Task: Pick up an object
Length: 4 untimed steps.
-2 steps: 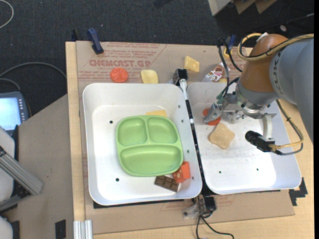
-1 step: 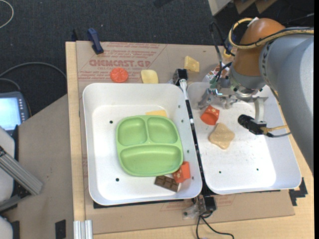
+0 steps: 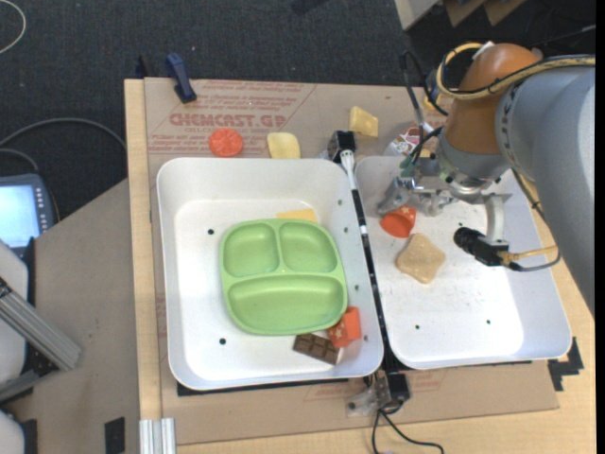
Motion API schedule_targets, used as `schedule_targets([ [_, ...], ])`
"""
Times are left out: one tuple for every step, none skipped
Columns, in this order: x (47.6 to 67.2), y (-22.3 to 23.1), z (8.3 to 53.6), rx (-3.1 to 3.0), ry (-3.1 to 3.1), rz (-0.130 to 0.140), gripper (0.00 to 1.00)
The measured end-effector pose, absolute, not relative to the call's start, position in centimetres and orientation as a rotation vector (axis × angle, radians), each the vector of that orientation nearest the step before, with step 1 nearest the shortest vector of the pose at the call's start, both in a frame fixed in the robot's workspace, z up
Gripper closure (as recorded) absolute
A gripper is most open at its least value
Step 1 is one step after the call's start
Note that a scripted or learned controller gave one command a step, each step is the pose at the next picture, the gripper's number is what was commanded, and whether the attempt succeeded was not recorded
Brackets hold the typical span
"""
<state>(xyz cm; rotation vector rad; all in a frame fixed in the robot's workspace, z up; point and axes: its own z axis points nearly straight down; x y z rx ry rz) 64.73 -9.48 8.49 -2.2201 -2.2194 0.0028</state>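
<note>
The left bin (image 3: pixel 180 282) holds a divided tray (image 3: pixel 282 277) at frame centre, with a chocolate bar (image 3: pixel 316 348) at the tray's lower right edge. In the right bin (image 3: pixel 492 334), a bread piece (image 3: pixel 420 258) lies lower right of a small cup (image 3: pixel 399 221).

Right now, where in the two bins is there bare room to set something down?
Right bin: the near floor, below the bread slice, is bare. Its far end is crowded by the gripper and orange cup. Left bin: the green plate fills the middle, leaving a bare strip along the left wall and far-left corner.
</note>
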Motion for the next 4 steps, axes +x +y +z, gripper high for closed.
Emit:
schedule_targets([
  [62.9,-9.3,8.5,-2.221,-2.217,0.003,0.0],
  [63.3,-9.2,8.5,-2.222,-2.222,0.0,0.0],
  [63.9,-9.3,8.5,-2.222,-2.224,-0.002,0.0],
  [63.9,-9.3,9.6,-2.224,-2.224,-0.006,1.0],
])
